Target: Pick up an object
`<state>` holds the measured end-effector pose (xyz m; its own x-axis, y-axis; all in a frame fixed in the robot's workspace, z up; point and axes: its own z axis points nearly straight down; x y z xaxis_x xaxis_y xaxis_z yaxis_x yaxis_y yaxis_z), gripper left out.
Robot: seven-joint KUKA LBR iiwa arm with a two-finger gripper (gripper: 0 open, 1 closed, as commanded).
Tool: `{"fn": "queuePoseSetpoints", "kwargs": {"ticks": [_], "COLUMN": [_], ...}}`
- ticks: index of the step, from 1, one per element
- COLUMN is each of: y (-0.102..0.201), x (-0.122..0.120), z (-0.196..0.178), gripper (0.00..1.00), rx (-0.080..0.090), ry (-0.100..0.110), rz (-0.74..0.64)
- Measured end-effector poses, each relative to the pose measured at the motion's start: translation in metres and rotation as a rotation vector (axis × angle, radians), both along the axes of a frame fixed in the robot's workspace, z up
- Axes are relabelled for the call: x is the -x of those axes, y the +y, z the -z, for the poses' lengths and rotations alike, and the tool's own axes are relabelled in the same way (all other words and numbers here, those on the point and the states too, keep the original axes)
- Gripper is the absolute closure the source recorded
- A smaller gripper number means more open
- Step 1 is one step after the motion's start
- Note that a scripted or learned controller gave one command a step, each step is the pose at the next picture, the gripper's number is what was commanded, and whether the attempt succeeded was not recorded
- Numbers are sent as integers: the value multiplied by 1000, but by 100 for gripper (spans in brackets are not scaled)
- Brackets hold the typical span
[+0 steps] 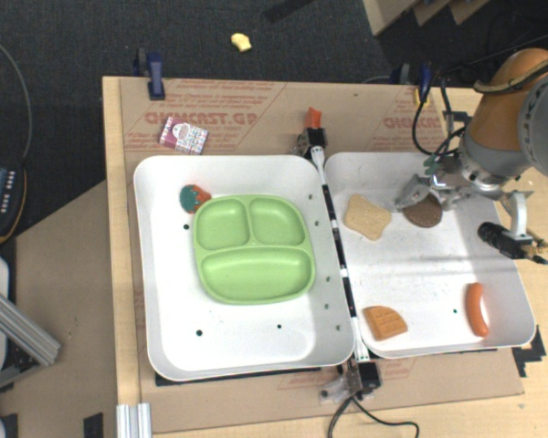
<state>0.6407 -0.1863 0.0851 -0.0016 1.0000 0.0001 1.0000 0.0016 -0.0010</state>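
Tool low in the right bin, over a brown round piece.
You can't tell if it's gripped; that piece sits just under the tool. Tan bread slice just left of tool, orange wedge & sausage well below it, green tray far left.

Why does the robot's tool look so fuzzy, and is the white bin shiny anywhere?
In the camera view, the tool is smeared and soft-edged above the round brown cookie-like piece, probably motion blur; the green divided plastic plate looks sharp, with soft pale sheen; the right white shallow bin shows a faint grey shadow, no hard glare.
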Motion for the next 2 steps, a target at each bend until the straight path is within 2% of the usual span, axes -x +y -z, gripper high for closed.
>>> {"fn": "queuePoseSetpoints", "kwargs": {"ticks": [1,2], "y": [-1,-1], "x": [-3,-3], "z": [-15,-14], "gripper": [100,0], "rx": [3,3], "ry": [-11,-9], "rz": [-1,0]}}
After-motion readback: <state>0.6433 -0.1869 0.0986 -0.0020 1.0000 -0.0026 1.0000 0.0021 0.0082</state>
